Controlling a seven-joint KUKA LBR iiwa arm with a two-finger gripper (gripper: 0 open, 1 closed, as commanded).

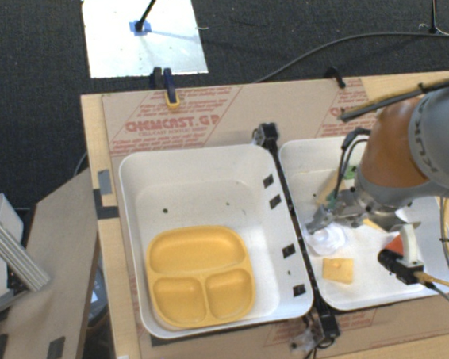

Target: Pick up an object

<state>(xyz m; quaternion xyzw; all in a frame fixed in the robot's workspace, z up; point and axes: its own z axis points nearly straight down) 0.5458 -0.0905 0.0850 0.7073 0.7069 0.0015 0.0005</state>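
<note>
My gripper point(322, 222) hangs low over the left half of the right bin point(302, 158), reaching in from the right. Directly beneath it lies a small clear whitish object point(327, 241), touching or nearly touching the gripper's tip. A yellow block point(338, 270) lies just in front of that object, near the bin's front wall. A small red piece point(395, 242) shows to the right, partly hidden by the wrist. A bit of green point(350, 173) peeks out behind the arm.
The left bin point(167, 169) holds a yellow divided plate point(202, 275) in its front half. A black divider with clips point(287, 216) runs between the two bins. The arm's grey and orange body point(413, 151) covers the right bin's right side.
</note>
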